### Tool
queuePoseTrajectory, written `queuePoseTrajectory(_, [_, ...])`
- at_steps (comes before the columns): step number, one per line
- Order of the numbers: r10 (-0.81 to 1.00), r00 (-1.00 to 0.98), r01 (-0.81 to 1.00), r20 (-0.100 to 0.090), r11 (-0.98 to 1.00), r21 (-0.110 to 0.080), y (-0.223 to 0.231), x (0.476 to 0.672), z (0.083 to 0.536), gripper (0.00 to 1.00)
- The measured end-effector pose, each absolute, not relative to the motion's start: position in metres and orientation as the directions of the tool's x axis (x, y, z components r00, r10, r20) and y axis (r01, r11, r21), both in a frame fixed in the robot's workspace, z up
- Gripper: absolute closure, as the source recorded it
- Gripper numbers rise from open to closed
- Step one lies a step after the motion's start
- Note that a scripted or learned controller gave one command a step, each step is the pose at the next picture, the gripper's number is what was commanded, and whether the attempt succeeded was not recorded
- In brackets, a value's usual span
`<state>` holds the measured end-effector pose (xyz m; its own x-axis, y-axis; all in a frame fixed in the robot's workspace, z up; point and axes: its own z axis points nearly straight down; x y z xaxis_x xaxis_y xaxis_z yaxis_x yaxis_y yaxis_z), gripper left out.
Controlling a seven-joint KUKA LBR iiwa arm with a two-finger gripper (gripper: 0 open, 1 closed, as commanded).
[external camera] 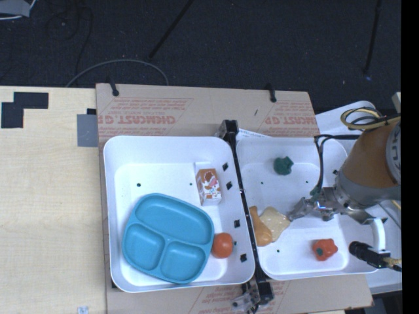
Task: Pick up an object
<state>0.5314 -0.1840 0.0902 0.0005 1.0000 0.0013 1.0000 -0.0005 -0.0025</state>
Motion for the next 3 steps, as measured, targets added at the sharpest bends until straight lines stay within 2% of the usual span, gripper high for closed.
queuePoseTrajectory(1, [1.000,0.004,1.000,0.002,-0.004,-0.005,-0.185,0.530,0.100,1.00])
queuePoseTrajectory(3, [1.000,-0.003,1.000,0.000,0.003,0.002,-0.184,0.541,0.207,1.00])
